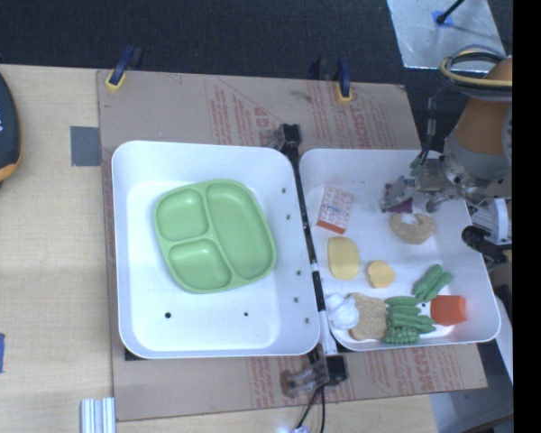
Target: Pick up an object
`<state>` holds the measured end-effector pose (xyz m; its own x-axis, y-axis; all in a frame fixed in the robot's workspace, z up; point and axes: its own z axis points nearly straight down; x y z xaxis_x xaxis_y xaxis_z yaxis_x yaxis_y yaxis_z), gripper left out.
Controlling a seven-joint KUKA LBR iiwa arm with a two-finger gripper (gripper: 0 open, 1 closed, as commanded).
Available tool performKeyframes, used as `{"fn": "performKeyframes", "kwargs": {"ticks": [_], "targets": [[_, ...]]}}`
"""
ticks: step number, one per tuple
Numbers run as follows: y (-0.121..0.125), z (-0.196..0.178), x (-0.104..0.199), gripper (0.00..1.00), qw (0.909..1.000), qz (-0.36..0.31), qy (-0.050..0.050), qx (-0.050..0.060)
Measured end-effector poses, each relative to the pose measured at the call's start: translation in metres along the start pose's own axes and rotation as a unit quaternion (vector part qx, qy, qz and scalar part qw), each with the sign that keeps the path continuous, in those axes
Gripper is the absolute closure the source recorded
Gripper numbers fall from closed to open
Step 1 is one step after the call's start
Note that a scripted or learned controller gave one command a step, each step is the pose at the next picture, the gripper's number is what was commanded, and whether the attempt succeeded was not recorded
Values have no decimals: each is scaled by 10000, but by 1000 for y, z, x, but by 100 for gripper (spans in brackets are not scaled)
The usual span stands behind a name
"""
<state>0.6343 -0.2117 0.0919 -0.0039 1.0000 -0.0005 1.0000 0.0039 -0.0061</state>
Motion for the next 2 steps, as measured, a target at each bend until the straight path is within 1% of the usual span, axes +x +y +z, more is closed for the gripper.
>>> {"fn": "performKeyframes", "kwargs": {"ticks": [1, 2], "targets": [[23, -1, 0, 0, 10000, -5, -2, -33], [17, 0, 0, 0, 10000, 4, 4, -8]]}}
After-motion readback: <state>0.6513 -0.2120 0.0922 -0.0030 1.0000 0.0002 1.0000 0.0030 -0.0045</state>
